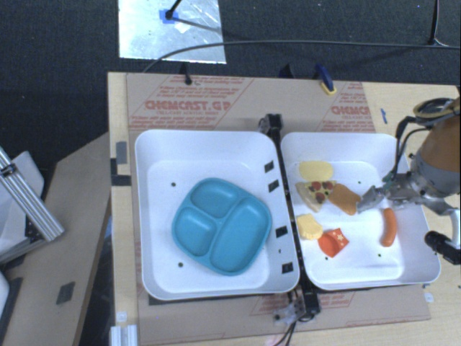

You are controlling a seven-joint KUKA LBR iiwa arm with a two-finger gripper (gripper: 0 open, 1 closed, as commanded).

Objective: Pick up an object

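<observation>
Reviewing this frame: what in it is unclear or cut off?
- Grey two-finger tool: small and blurred, so its state is unclear.
- Whether it touches the brown bread-shaped toy: too small to tell.
- Grey arm with orange band: cut off by the right edge.

left bin (155, 193): white, shallow; sits on the bench at the 9 o'clock side of the right bin, touching it along a black clamp strip.
blue plate (220, 225): three compartments, lies flat in the left bin, toward the 4 o'clock part of its floor.
right bin (374, 271): white, shallow; walls visible at 12, 6 and 9 o'clock.
cardboard sheet (216, 99): brown, red print reading CHEMCAST; lies under both bins.
foil-like square (171, 20): shiny grey, at 12 o'clock beyond the bench, blue tape mark on it.
aluminium rail (29, 207): at 9 o'clock, off the bench edge, slanted.
blue clip (325, 78): on the cardboard's 12 o'clock edge.
</observation>
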